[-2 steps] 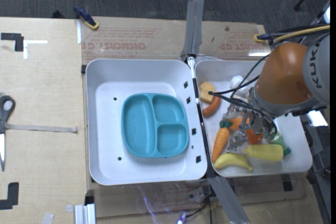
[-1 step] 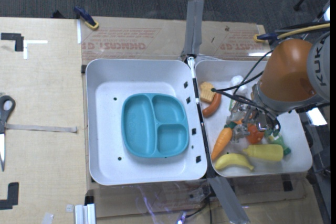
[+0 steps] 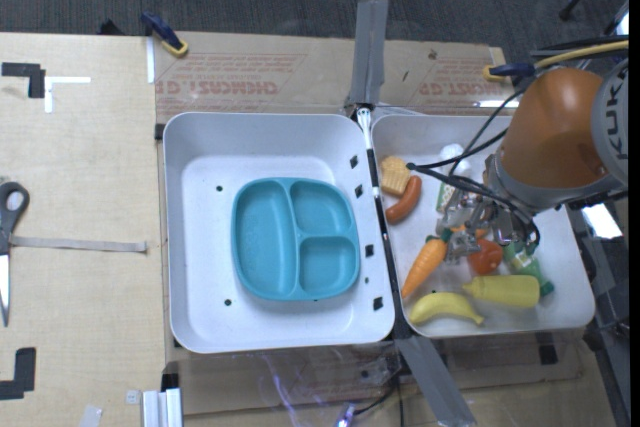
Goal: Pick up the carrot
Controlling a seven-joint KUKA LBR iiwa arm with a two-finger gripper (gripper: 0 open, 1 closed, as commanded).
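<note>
Your bench is topped with pale cardboard [image 3: 80,165] taped down over a dark carpeted floor, and it carries two shallow white plastic bins side by side; a pair of grey-handled scissors [image 3: 8,235] lies at the bench's left edge, and a blue and yellow clamp [image 3: 163,32] grips the cardboard's far edge. The left bin [image 3: 190,245] holds a teal plastic plate [image 3: 296,238] with three compartments, sitting near its middle. The right bin [image 3: 560,300] holds the toy food; you find the orange plastic carrot with its green top [image 3: 424,265] near that bin's left wall, lying at a slant with its tip towards the near left corner and its green end towards the bin's middle. Beyond the carrot, by the same wall, sit a yellow waffle-like piece [image 3: 395,177] and a reddish-brown sausage [image 3: 404,200]; along the near edge lie a yellow banana [image 3: 445,307] and a yellow corn cob with a green end [image 3: 510,290]; a small red toy [image 3: 485,257] rests between the corn and the carrot's top. The grey arm with its orange band [image 3: 555,140] reaches in over the right bin's right side; the two-finger gripper [image 3: 470,227] hangs just beside the carrot's green end, above the red toy; you cannot tell from here how wide it stands, and nothing is seen held in it.
</note>
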